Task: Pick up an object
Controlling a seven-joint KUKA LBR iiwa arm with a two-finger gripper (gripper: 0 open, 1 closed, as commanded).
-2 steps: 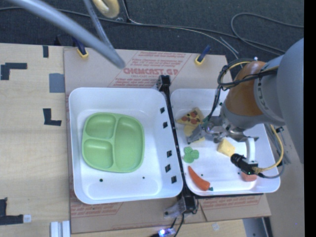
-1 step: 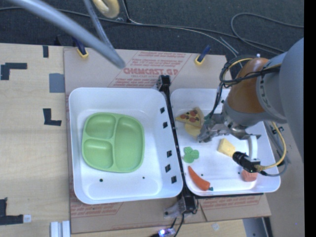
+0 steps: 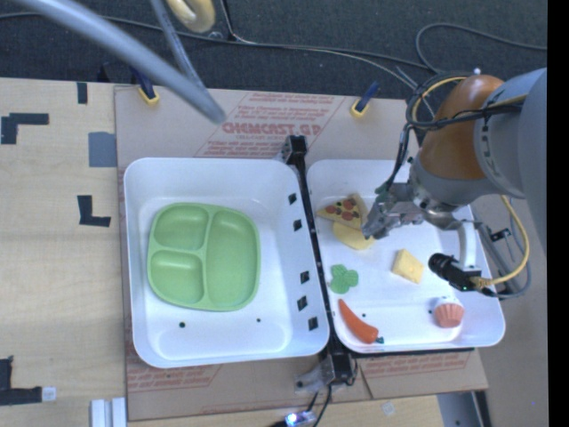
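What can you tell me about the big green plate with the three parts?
The light green, plastic-looking divided plate is a rounded square with raised ridges splitting it into three compartments: two on its left, one longer on its right. It lies flat, right way up, on the floor of the left white bin, towards its left side. No food sits in it.

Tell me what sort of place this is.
Probably a robotics lab bench for grasping trials: a robot arm reaches over two white bins clamped to cardboard, with toy food like a pizza slice and a carrot, and loose cables.
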